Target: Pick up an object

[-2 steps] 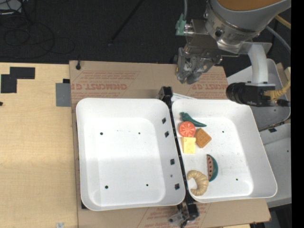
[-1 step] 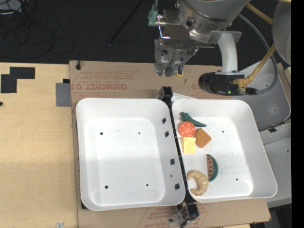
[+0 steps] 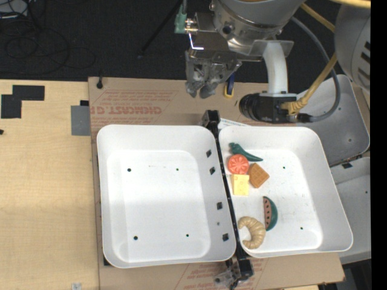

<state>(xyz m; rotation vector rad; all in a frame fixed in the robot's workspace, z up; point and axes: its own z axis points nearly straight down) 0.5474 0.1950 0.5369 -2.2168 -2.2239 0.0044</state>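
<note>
Six toy foods lie in the right bin (image 3: 314, 150); one gripper (image 3: 205, 86) hangs beyond both bins. I can't tell how its jaws stand.

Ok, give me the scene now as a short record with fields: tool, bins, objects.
tool: raised above the bench, behind the bins, nothing seen between its fingers
left bin: white
right bin: holds all objects, near its left wall
objects: tomato slice, cracker, yellow block, croissant, melon slice, green piece
</note>
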